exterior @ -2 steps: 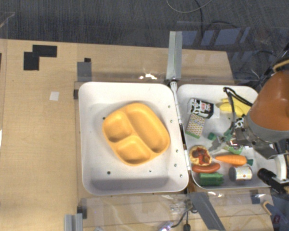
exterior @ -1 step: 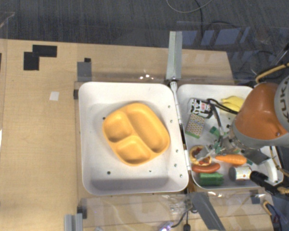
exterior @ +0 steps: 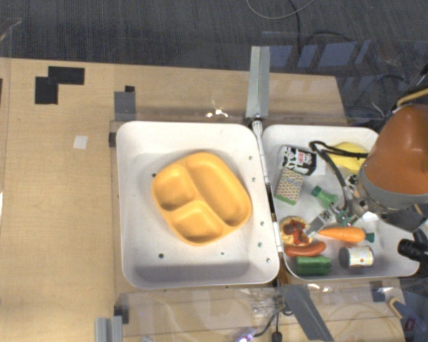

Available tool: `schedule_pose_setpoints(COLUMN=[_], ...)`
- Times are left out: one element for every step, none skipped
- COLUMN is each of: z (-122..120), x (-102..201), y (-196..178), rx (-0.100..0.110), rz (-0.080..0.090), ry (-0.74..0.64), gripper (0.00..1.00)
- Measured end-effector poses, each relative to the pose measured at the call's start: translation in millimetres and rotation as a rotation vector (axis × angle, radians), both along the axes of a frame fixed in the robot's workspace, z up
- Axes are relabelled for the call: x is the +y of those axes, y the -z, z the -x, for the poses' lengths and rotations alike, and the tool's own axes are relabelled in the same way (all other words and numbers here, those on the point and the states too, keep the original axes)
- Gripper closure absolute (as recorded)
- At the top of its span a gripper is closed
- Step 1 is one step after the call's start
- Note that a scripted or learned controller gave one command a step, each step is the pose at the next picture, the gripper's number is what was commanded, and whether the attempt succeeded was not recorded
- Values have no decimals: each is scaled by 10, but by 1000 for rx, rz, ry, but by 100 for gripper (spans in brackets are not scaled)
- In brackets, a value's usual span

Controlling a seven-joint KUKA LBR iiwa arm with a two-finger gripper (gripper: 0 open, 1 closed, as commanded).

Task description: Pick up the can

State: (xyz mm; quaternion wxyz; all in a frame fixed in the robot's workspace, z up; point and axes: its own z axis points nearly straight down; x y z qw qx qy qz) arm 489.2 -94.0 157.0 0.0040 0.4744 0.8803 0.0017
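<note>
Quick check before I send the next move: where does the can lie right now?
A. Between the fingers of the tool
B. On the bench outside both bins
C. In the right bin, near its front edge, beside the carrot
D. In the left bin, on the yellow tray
C. The can lies on its side on the floor of the right bin, near the front edge, just in front of the carrot; the yellow tray sits in the left bin.

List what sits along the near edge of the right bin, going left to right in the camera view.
Red sausage → green pepper → can, lying on its side.
</note>
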Motion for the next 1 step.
schedule_pose_setpoints(z=[-26], x=[4], y=[-114], rx=[-7], rz=[1], ry=[-1], gripper=[100])
